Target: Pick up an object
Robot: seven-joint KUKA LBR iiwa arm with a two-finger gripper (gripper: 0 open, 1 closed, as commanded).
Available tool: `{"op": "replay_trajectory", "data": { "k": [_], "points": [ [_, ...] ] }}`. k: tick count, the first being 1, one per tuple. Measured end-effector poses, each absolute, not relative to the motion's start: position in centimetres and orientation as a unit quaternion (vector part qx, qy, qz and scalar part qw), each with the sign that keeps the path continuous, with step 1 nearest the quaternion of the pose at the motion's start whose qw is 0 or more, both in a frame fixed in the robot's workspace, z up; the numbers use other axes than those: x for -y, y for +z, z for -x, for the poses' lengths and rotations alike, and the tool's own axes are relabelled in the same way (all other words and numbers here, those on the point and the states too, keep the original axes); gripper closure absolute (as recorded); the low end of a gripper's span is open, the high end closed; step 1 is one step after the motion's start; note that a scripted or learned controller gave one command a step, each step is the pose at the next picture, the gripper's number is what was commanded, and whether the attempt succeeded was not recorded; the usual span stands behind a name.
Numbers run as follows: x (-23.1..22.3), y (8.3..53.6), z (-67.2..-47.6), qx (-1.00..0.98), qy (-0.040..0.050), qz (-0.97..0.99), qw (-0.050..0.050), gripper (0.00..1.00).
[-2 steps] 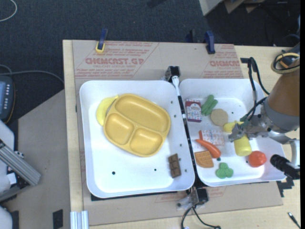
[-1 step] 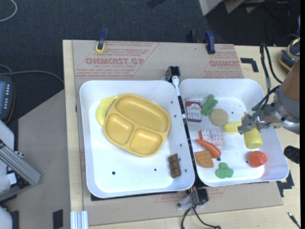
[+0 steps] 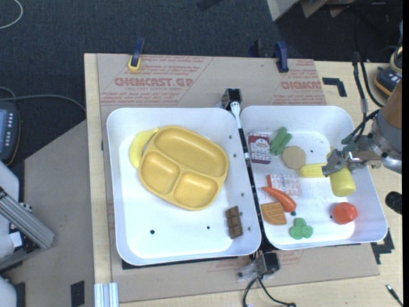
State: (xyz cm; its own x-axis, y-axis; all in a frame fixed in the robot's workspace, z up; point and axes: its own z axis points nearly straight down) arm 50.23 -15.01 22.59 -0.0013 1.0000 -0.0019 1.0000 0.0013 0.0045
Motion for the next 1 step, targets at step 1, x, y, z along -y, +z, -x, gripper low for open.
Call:
{"op": "replay_trajectory", "data": {
  "k": [1],
  "points": [
    [10.81,23.33,-53.75,-0.709,0.0017,-0.705,0.002,1.0]
  ]
}}
